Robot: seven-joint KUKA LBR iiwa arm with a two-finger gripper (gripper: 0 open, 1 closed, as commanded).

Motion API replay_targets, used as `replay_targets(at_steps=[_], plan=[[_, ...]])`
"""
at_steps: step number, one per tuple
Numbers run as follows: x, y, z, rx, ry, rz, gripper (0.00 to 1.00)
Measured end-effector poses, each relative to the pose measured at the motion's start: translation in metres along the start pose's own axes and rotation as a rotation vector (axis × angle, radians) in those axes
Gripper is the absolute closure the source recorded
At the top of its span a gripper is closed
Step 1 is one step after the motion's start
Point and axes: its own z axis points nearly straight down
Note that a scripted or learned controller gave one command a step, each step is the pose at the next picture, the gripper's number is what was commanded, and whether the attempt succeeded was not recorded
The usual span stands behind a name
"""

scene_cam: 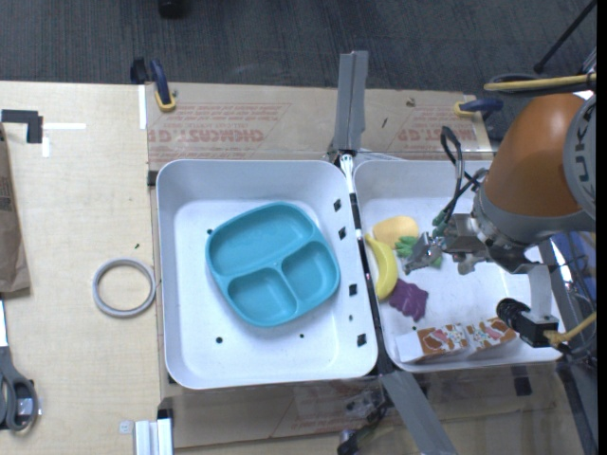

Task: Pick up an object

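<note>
Toy food lay crowded in the right bin [531,192], the only loose objects within the arm's reach. A yellow lemon [395,228] sat near the bin's left wall, with a banana [384,266] curving down just below it, close against the divider between the two bins. A purple bunch of grapes [409,298] rested just beside the banana's lower end. Along the bin's near edge lay a small printed carton [462,337], on its side and slightly tilted.

The gripper [424,252] hung low over the right bin, just to the right of the lemon and banana and above the grapes. A small green item [409,245] showed at its tip, touching or overlapping the fingers; whether it was actually gripped could not be told, and whether the jaws were parted or closed could not be told either. The arm's orange band [536,154] and grey wrist covered much of the bin's right side, with black cables looping over the upper part.

The left bin [180,282] held a blue divided plate [273,263] with three compartments, set at a slant. On the bench [76,207] to the left lay a grey ring of tape [124,286] and, at the near-left edge, a pair of scissors [17,396].
</note>
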Motion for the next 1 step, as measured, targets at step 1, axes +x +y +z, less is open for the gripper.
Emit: replay_targets(at_steps=[1], plan=[[-0.0304, 0.0448, 0.0515, 0.0, 0.0, 0.009, 0.0]])
